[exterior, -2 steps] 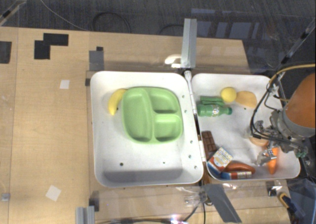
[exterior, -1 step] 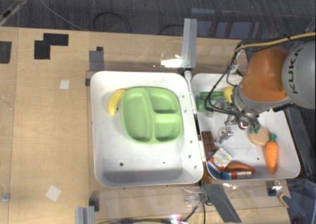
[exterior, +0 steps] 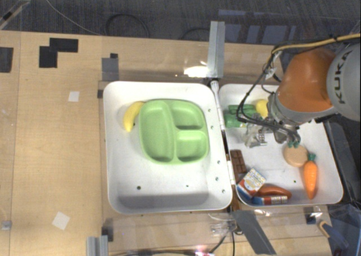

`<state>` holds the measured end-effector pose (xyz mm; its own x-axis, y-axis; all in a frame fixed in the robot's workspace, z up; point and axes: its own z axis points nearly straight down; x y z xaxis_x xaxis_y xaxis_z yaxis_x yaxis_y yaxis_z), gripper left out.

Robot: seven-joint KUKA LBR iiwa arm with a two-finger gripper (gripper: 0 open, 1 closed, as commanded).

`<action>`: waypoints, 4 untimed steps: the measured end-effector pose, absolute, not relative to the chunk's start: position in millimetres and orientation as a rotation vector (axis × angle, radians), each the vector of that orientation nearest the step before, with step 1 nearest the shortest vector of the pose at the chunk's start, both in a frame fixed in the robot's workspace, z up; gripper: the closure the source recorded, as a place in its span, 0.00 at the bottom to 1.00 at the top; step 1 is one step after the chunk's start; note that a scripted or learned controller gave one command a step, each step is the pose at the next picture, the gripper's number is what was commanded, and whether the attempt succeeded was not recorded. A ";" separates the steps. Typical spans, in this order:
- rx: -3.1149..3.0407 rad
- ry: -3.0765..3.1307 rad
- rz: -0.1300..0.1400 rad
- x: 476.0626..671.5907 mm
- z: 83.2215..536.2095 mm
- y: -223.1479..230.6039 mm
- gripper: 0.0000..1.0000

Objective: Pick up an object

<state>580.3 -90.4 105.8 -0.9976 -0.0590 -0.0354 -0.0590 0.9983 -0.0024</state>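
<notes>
My gripper [exterior: 260, 136] hangs low over the middle of the right bin [exterior: 330, 193], under the grey and orange wrist. Close to its left lies a green object [exterior: 232, 118], and a yellow item [exterior: 261, 107] peeks out from behind the wrist. A round tan piece [exterior: 295, 156] and an orange carrot [exterior: 310, 176] lie to the gripper's right. A brown chocolate bar [exterior: 238, 162], a small colourful packet [exterior: 252, 180] and a red and blue item [exterior: 271, 194] lie toward the bin's front. Nothing shows between the fingers.
The left bin [exterior: 121, 187] holds a green divided plate [exterior: 172, 131] with a yellow banana [exterior: 132, 115] beside its left edge. A metal post [exterior: 216, 49] stands behind the wall between the two bins. Black cables loop around the wrist.
</notes>
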 end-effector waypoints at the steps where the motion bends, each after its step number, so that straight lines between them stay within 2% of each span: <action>1: 0.282 3.114 -0.003 576.6 228.5 -152.0 1.00; 2: 0.002 3.139 0.000 549.0 121.1 -206.7 1.00; 3: -0.432 3.104 -0.005 509.7 138.0 -206.0 1.00; 4: -1.177 2.903 -0.007 517.1 158.5 -205.2 1.00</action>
